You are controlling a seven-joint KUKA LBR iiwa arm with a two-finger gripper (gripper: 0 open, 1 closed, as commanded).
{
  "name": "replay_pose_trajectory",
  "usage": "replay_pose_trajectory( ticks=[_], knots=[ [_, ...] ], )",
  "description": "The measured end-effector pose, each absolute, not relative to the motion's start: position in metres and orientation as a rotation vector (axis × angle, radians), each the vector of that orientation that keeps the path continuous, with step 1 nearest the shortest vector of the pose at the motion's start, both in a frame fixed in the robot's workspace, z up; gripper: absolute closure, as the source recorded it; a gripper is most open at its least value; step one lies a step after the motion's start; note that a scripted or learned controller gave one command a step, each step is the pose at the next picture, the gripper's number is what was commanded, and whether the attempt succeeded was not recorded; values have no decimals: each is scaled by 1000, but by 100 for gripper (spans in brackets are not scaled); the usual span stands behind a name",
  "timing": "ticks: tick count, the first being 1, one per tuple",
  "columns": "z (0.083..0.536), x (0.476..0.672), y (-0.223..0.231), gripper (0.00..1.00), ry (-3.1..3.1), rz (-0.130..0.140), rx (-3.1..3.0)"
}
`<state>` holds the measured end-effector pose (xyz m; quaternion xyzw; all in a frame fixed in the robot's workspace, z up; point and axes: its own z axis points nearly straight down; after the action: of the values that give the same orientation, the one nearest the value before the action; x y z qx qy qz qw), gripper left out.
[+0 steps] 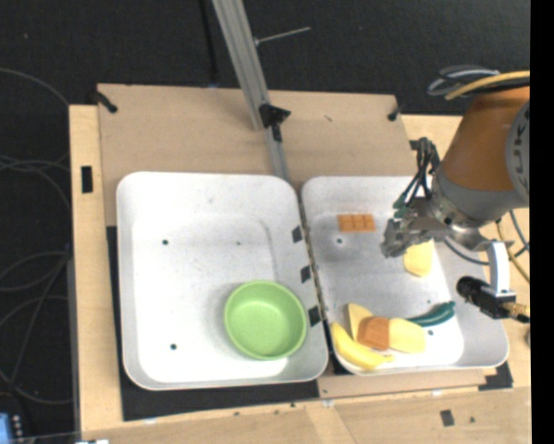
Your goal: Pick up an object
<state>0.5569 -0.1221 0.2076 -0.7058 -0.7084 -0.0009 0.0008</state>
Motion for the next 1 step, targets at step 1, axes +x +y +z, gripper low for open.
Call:
replay_pose_trajectory(
  ticks=[1],
  knots=[
    [205,571,-80,100,-2225,-3,-2217]
  ],
)
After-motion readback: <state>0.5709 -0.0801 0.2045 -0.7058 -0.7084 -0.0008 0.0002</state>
